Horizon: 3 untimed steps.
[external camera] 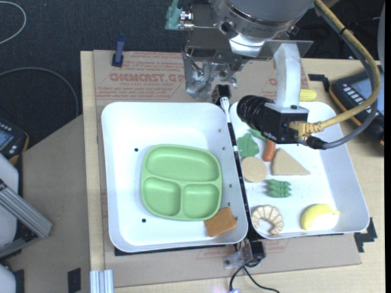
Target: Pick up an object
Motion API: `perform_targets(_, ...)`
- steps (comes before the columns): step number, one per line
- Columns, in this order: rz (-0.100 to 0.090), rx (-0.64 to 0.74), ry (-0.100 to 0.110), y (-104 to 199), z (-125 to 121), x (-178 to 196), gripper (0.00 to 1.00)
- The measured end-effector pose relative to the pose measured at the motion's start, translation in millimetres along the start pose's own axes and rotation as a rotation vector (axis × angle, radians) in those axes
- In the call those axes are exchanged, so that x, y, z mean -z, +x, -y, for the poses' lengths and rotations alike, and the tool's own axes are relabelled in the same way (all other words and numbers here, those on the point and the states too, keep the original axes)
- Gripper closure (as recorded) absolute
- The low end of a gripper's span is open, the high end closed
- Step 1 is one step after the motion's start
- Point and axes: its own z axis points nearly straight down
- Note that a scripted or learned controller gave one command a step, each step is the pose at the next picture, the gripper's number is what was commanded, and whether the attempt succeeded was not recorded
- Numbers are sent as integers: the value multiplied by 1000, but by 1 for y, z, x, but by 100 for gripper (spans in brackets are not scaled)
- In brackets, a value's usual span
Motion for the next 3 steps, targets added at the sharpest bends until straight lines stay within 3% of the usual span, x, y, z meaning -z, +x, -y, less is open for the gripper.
perform_targets(1,2,-6,4,-29,-14,-12,100)
perform_targets(2,1,-2,-1,-27,-14,0,100)
perform_targets(3,1,2,4,1,1,-11,100)
